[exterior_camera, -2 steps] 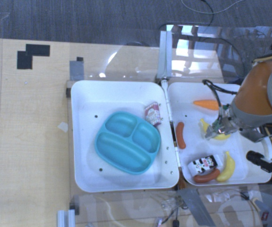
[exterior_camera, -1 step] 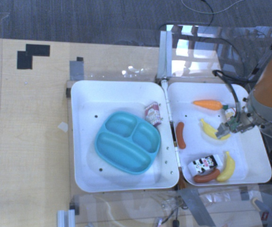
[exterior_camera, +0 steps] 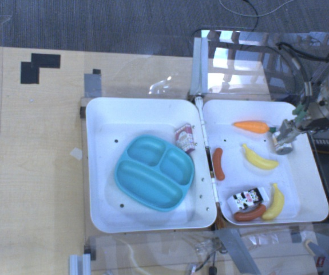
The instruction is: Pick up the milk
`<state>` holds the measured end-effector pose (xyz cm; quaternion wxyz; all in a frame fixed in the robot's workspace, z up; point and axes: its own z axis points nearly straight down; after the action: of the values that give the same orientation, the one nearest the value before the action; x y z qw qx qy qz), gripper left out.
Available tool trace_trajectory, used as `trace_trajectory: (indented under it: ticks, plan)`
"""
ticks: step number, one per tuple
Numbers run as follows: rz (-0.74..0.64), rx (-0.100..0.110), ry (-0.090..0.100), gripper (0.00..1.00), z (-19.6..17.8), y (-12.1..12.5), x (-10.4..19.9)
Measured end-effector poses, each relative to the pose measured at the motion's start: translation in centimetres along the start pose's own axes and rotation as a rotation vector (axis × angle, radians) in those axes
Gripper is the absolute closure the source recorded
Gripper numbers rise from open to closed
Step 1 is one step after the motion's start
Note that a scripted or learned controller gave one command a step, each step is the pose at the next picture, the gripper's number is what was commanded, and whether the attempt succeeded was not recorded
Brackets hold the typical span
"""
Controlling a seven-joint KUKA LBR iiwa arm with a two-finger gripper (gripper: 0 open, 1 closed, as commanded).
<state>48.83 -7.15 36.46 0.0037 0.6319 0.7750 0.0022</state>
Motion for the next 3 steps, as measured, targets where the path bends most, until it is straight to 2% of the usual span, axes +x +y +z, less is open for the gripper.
trace_trajectory:
  ticks: [1, 2, 3]
  plan:
    - [0.443, 0.002, 0.000, 1.00, -7.1, 0.8, 2.3]
    - [1.214, 0.005, -0.002, 1.00, -5.4, 5.2, 2.5]
    - [1.191, 0.010, -0.002, 1.00, 5.5, 0.3, 2.4]
